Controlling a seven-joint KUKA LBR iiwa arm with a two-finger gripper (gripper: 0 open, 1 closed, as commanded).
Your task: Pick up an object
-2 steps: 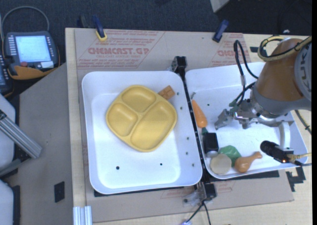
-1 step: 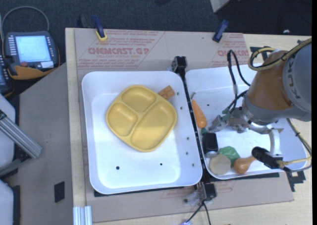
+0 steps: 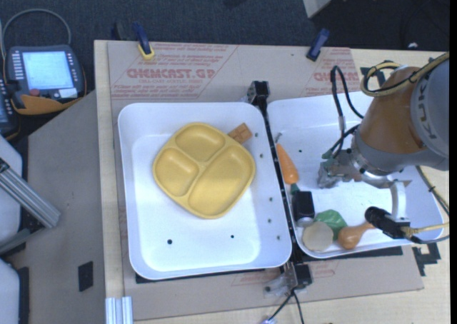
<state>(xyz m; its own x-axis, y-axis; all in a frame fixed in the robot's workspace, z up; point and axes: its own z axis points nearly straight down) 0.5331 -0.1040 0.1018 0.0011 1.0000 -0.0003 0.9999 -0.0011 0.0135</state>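
My gripper [image 3: 330,174] hangs low over the middle of the right bin [image 3: 314,117], with the grey and orange arm coming in from the right. An orange carrot [image 3: 287,164] lies just left of it, near the bin's left wall. In the front left corner sit a black block [image 3: 303,205], a green piece [image 3: 331,218], a pale round object [image 3: 318,237] and an orange-brown gourd shape [image 3: 349,235]. None of these touches the gripper.
The left bin [image 3: 143,194] holds a yellow divided plate [image 3: 205,169], with a small brown block [image 3: 240,132] at the plate's far edge. A black divider rail [image 3: 270,151] runs between the two bins.
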